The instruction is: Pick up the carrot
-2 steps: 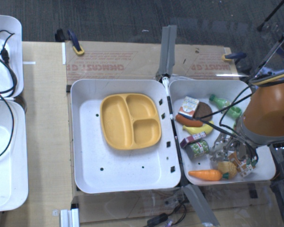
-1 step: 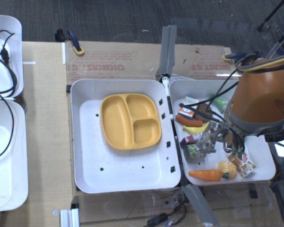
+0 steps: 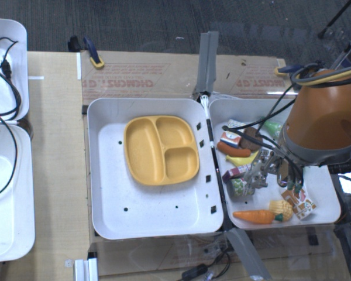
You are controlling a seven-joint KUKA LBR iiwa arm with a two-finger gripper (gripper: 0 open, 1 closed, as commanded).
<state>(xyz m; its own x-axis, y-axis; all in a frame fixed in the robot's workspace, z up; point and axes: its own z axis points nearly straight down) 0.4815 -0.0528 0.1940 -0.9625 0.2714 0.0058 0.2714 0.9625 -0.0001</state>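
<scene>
The orange carrot (image 3: pixel 254 216) with a green tip lies flat near the front edge of the right bin (image 3: pixel 330 206). My gripper (image 3: pixel 258 174) hangs over the middle of that bin, above a cluster of toy food and a short way behind the carrot. Nothing is visibly held between its metal parts. The arm's orange band (image 3: pixel 324 116) fills the bin's right side and hides what lies beneath it.
A yellow divided plate (image 3: pixel 161 150) sits in the left bin (image 3: pixel 105 215). Near the gripper lie a banana (image 3: pixel 241 156), a sausage (image 3: pixel 233 148), a corn cob (image 3: pixel 281 208) and a small printed carton (image 3: pixel 301 202). Cables trail across the right bin's back.
</scene>
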